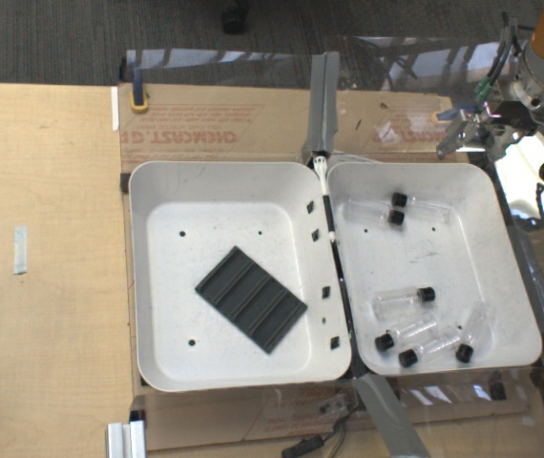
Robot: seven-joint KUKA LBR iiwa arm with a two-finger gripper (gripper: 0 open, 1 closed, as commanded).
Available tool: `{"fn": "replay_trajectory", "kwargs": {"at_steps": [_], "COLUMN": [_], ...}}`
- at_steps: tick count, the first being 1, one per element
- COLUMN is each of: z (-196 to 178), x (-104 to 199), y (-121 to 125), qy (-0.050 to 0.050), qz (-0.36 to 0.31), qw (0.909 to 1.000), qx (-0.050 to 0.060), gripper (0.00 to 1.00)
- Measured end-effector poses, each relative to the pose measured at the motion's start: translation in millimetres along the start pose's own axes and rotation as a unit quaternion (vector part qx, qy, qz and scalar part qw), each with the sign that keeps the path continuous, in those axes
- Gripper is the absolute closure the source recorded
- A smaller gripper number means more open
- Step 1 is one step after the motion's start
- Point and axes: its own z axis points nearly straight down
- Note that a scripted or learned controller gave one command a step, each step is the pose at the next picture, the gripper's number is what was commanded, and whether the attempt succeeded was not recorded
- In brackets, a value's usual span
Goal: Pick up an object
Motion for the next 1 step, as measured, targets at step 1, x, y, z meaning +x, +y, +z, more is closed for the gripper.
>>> {"fn": "replay_trajectory", "kwargs": {"at_steps": [1], "z": [120.2], "x": [2.7], "y": [-66.4], "qy": [0.0], "qz": [0.005], "qw": [1.0], "qx": [0.0], "gripper": [0.0]}}
